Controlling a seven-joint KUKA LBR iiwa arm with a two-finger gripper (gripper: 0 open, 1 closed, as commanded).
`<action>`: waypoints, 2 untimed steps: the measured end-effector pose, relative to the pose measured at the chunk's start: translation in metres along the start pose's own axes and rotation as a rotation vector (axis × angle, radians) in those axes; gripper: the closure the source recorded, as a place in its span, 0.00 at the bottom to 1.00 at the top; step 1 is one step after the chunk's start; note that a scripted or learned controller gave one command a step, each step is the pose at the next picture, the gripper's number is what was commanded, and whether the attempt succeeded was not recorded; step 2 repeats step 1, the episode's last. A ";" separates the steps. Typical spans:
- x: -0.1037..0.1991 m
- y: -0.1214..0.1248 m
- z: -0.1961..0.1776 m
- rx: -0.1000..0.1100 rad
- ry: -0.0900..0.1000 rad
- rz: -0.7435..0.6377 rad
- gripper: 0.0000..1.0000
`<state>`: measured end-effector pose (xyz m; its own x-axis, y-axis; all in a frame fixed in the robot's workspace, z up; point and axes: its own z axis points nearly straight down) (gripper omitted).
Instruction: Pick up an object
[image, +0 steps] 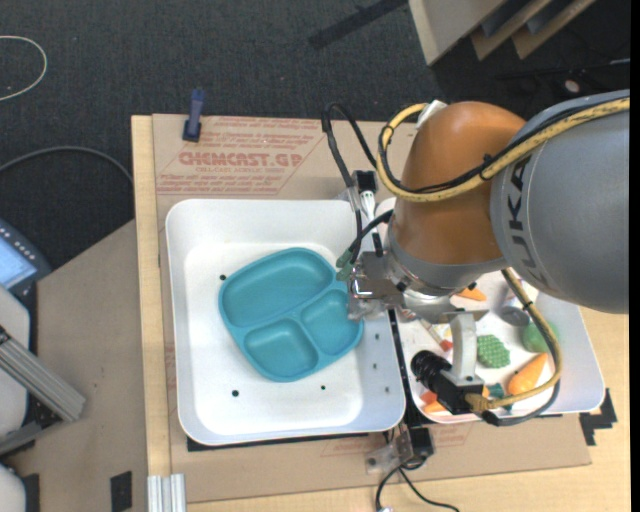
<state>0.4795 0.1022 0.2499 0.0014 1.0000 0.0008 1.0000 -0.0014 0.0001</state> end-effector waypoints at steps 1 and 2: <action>0.000 0.000 -0.010 -0.001 0.001 0.001 1.00; 0.000 0.000 -0.010 -0.001 0.001 0.001 1.00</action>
